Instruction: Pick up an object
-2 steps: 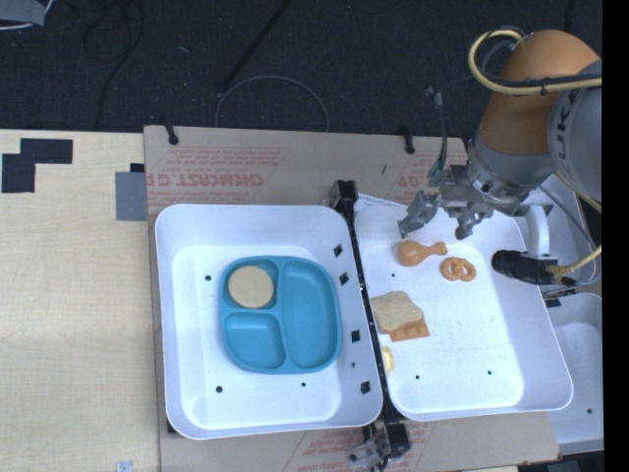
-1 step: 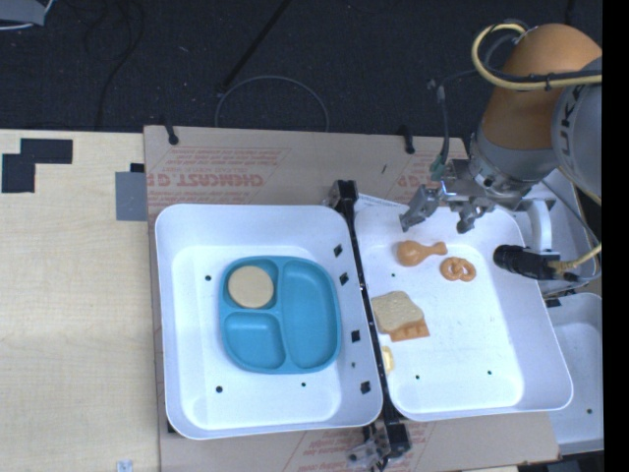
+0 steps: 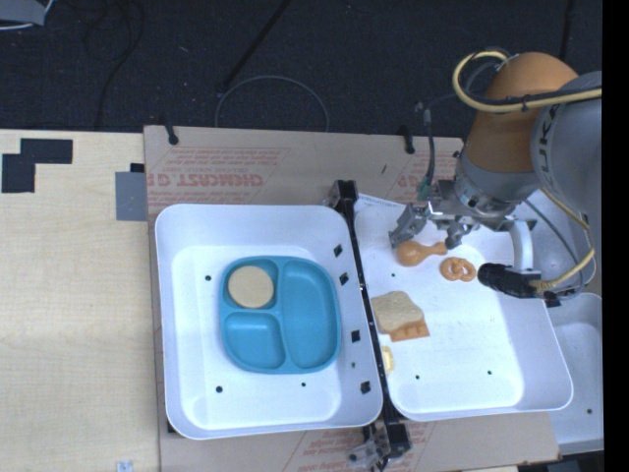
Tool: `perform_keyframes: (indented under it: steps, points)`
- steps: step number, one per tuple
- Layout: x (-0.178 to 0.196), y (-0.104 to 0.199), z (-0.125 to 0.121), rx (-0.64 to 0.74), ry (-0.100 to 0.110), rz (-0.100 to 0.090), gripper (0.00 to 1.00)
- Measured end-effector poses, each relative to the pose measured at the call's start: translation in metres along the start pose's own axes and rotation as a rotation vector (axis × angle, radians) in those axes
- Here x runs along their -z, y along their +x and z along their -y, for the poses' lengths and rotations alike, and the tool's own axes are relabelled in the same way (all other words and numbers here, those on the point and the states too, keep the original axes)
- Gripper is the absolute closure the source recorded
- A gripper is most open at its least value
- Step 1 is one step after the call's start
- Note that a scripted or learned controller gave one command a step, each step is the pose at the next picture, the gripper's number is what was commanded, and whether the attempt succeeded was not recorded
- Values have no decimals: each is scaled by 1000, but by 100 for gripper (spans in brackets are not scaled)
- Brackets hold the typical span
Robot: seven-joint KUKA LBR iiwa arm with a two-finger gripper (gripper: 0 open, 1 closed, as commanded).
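My gripper (image 3: 431, 234) hangs over the far left part of the right bin (image 3: 531, 382), its two fingers spread apart and open. Just below and between the fingertips lies an orange-tan drumstick (image 3: 420, 254), not gripped. A small brown pretzel (image 3: 457, 269) rests to its right. Nearer the front lies a slice of bread (image 3: 395, 310) with an orange piece (image 3: 414, 330) against it. A yellow bit (image 3: 386, 360) sits by the bin's left wall.
The left bin (image 3: 187, 382) bears a blue divided plate (image 3: 295, 323) with a round tan biscuit (image 3: 250, 286) in its far left compartment. A black divider (image 3: 356, 283) runs between the bins. The front right of the right bin is bare white floor.
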State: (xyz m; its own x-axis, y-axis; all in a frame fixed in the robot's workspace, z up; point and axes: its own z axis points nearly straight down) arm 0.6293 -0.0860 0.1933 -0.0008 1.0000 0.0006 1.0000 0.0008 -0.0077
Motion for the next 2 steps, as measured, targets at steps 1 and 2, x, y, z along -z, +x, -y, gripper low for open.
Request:
perform_keyframes:
  steps: [1, 2]
  points:
    - [-62, -3, 8, -1, 2, 0, 0]
    - [-109, -1, 8, -2, -2, 0, 0]
